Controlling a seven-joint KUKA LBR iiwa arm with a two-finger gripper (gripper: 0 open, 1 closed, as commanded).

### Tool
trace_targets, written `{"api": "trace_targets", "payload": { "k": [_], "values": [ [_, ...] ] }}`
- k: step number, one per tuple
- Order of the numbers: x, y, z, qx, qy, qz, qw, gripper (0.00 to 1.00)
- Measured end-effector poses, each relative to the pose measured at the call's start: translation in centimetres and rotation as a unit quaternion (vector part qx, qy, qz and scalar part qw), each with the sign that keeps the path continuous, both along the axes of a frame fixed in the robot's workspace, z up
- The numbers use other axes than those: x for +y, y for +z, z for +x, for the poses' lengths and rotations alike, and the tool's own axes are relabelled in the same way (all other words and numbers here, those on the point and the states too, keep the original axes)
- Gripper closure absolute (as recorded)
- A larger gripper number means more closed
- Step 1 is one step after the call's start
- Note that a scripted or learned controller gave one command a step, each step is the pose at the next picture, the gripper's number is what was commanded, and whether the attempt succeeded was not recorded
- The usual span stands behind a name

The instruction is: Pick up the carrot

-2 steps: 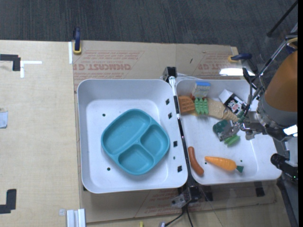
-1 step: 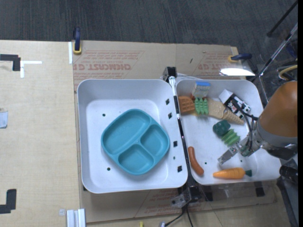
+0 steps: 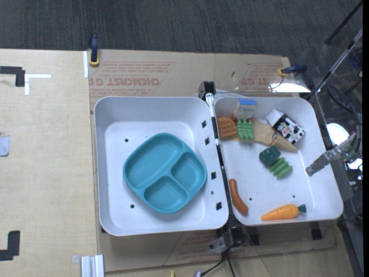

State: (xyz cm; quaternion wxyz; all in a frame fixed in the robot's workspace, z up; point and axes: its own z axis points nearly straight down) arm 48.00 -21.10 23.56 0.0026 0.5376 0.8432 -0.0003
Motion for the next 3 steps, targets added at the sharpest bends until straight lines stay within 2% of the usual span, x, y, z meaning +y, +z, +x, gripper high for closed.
{"api": "trace_targets", "payload": {
  "k": [1,2,3],
  "values": [
    [-0.8,-10.9,-0.2,0.002,0.153,0.0015,0.9882,0.0],
    [-1.1,1.0,0.1,-0.001,0.418,-0.0023,0.9085,0.0],
    [5.3,-8.9,0.0,0.001,0.33,0.0003,0.9438,0.0]
  ]
}}
